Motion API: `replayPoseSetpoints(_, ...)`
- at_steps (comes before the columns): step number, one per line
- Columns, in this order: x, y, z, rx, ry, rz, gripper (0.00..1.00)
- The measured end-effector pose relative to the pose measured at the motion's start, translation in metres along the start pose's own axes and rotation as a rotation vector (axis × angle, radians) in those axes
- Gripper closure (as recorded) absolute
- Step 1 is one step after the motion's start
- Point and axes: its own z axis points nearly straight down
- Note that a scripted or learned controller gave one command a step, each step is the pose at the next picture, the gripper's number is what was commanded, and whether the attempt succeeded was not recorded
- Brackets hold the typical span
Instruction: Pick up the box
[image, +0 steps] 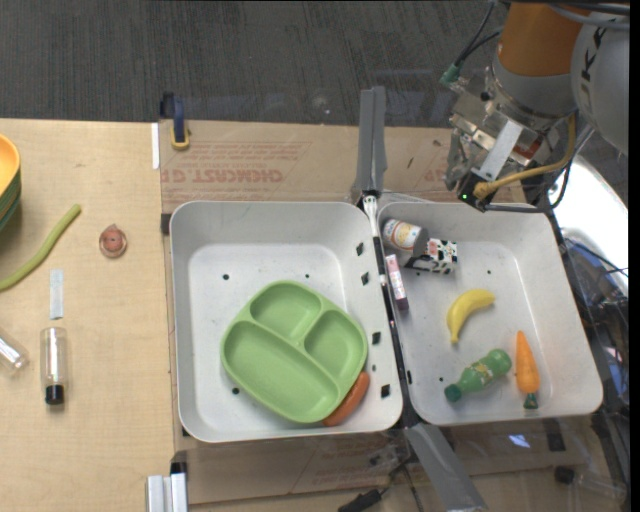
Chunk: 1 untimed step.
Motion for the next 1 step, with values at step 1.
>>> replayPoseSetpoints(1,-0.0046,-0.0077,0.116,-0.001,0.001,0.264,1.0)
